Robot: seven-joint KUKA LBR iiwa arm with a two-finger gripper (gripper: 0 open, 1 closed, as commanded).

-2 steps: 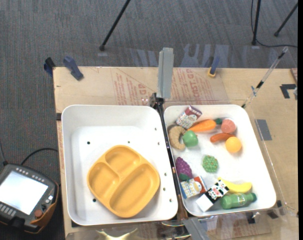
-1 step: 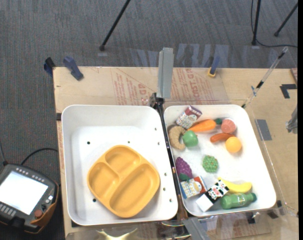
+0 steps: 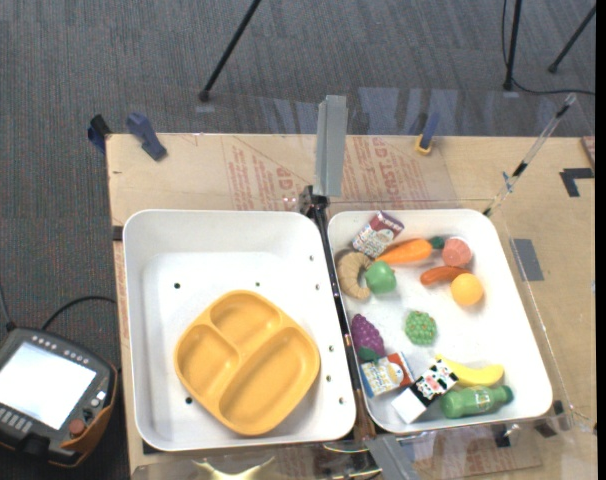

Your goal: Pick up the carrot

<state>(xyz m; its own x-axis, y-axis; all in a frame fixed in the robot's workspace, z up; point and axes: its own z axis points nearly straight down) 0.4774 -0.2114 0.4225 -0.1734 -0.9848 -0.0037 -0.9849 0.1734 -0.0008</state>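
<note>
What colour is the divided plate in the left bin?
Yellow-orange all over; the plate shows plainly in the camera view.

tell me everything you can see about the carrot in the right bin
The carrot is a small toy, smooth and plastic-looking, with an orange tapered body and a dark green stub at its thick end. It lies flat in the far part of the right bin, nearly level across the view, tip toward the left and stub toward the right. Its tip ends just above the green apple, close to the small printed packet; the stub nears the pink round fruit. Actual contact is hard to tell.
</note>
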